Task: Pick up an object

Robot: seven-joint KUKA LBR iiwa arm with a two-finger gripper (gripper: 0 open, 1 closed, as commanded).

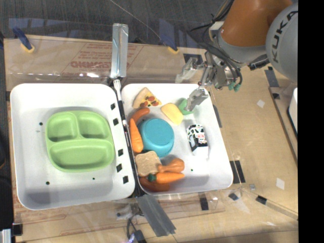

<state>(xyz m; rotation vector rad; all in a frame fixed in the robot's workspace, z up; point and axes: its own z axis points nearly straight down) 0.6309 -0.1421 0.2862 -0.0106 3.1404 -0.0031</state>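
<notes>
The right bin holds a pizza slice, a yellow wedge, a blue bowl, two carrots, a bread slice and a small black-and-white item. My gripper hangs low over the bin's back right part, just right of the yellow wedge. A small green piece shows at its tip. I see nothing lifted clear of the bin.
The left bin holds a green divided plate. A metal bar stands behind the seam between the bins. The arm's orange band and cables reach in from the upper right. Bare bin floor lies right of the bowl.
</notes>
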